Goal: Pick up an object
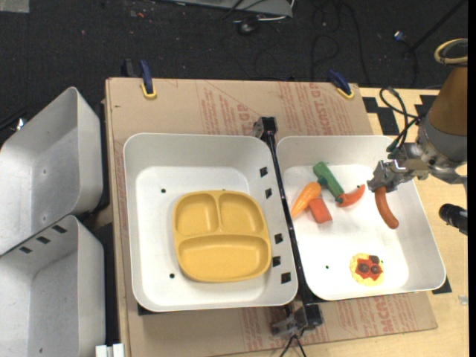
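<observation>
The right bin (424, 222) holds several toy foods. A green block (327, 178) lies near its middle, with an orange carrot (305, 198) and a short red-orange piece (320, 211) to its left. A small red chili (352, 196) rests just right of the green block. A brown-red sausage (387, 208) lies at a slant toward the right wall. A yellow disc with red and dark toppings (367, 268) sits near the front. My gripper (384, 178) hangs over the right part of this bin, directly above the sausage's upper end and just right of the chili.
The left bin (149, 199) carries a yellow divided plate (222, 236). A black divider strip (277, 199) runs between the bins. Two spare white bins (44, 199) stand off the bench at the left. Cables trail near the arm (450, 117) at the right.
</observation>
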`<state>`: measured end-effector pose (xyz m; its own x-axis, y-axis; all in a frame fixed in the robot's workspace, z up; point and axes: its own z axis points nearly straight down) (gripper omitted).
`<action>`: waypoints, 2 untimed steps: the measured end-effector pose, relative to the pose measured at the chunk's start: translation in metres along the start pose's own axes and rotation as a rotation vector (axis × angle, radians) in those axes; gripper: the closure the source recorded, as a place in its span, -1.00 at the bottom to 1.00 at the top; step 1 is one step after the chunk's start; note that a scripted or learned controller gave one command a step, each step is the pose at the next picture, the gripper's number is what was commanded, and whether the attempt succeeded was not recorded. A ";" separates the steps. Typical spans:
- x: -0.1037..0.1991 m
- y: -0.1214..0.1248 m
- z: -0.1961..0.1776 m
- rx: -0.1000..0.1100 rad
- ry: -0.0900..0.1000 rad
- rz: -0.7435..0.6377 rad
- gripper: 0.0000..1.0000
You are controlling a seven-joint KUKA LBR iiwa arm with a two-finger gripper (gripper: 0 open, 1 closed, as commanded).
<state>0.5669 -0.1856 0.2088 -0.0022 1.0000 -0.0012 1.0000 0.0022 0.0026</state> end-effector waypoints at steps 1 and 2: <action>0.051 0.000 -0.010 0.003 0.003 -0.005 1.00; 0.104 -0.002 -0.020 0.003 0.004 -0.006 1.00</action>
<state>0.5646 -0.0812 0.2287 -0.0084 1.0000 0.0023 1.0000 0.0084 -0.0001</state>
